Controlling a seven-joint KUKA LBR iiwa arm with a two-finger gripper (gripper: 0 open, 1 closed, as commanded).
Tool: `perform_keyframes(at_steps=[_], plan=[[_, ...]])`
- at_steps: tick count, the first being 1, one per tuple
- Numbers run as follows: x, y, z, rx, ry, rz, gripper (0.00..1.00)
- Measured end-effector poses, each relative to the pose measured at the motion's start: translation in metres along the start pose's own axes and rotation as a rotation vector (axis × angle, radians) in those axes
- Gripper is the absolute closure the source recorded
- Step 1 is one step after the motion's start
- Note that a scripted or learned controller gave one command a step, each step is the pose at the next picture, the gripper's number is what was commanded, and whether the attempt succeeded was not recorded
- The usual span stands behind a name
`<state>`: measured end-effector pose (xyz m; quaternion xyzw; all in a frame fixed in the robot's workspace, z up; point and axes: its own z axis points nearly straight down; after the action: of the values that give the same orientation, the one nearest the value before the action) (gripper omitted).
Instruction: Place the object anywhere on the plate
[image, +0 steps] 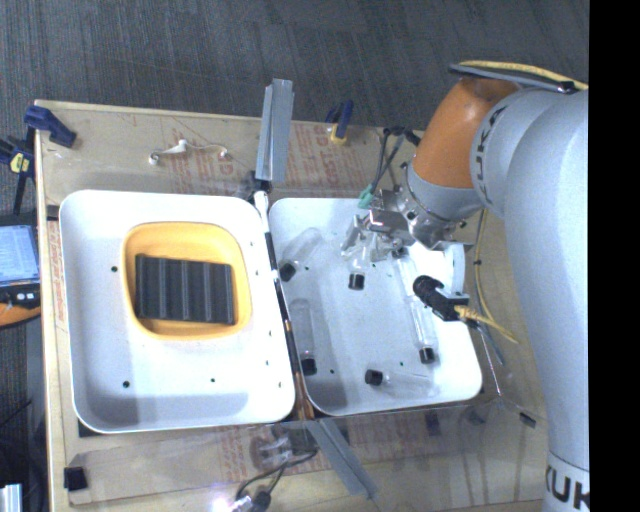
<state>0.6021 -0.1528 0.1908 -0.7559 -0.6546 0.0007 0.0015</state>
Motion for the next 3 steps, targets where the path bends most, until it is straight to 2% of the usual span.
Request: perform_keyframes(at_steps=[1, 2, 3], plan=[[0.047, 0.016, -0.008, -0.002, -0.001, -0.103, 1.00], [0.119, 0.038, -0.018, -0.004, -0.002, -0.371, 1.00], [0.126, 0.013, 0.000, 0.003, -0.001, -0.666, 1.00]])
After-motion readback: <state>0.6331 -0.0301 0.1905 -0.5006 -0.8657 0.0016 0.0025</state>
